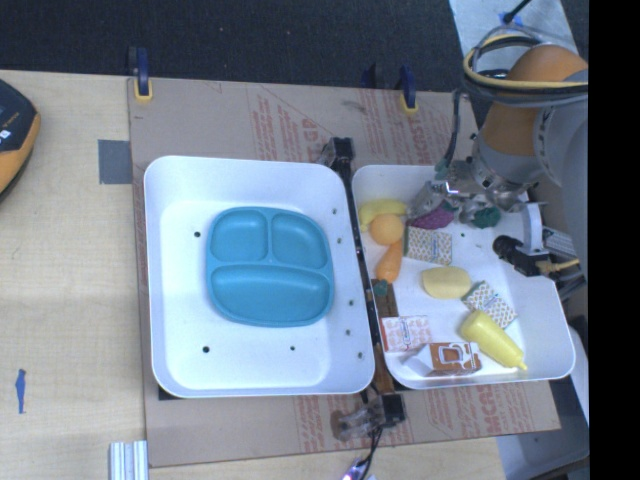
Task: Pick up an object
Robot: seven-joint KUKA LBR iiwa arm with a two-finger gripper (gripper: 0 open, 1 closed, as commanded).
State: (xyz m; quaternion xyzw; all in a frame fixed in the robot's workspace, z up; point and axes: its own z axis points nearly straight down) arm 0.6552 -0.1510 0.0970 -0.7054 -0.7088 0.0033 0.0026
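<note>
Camera view looks down at a slant on the claw (452, 190), which hangs low over the far end of the right bin (555, 353), at the tip of the grey arm with its orange band. Whether it is spread or pressed together I cannot tell: the metal parts at the wrist blur into the clutter under them, and nothing can be made out pinched there.

Just beside the claw, on its near-left side, lies a purple object (432, 213), dark magenta, small and rumpled, with no clear long axis. It is the closest candidate, so close that it may be touching the claw; I cannot tell. A short, nearly straight descent would likely reach it.

Further from the claw, toward the near edge of the bin, sit a patterned packet (430, 245), a pale yellow potato-shaped piece (446, 282), and a yellow squeeze bottle (492, 339) whose long axis runs diagonally away from the claw toward the bin's near-right corner. To the claw's left, along the bin wall, are a yellow lemon-like piece (380, 210), an orange ball (385, 230) and a carrot (390, 262) standing nearly lengthwise along that wall.

Well to the claw's left, the left bin (175, 363) holds a blue divided plate (269, 266).
</note>
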